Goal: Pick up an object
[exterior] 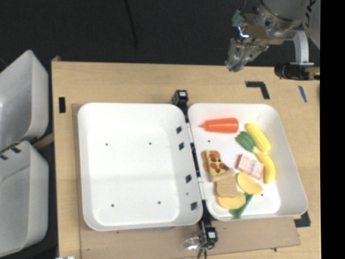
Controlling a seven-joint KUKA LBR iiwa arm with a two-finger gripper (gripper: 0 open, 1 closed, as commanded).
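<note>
My gripper (pixel 237 58) hangs high above the bench's far edge, beyond the right bin (pixel 280 123), and nothing shows between its fingers. The right bin holds toy food: an orange carrot (pixel 220 125), a yellow corn cob (pixel 258 136), a green pepper (pixel 246 141), a pizza slice (pixel 215 163), a pink wafer (pixel 250 166), a banana (pixel 268 166), a bread slice (pixel 227 185) and yellow chips (pixel 249 184). All of them lie well below and in front of the gripper.
The left bin (pixel 129 166) lies beside the right one, joined by a black-clipped seam (pixel 191 155). White chair-like shapes (pixel 19 144) stand at the left. Black tape marks (pixel 259 88) sit on the wooden bench behind the bins.
</note>
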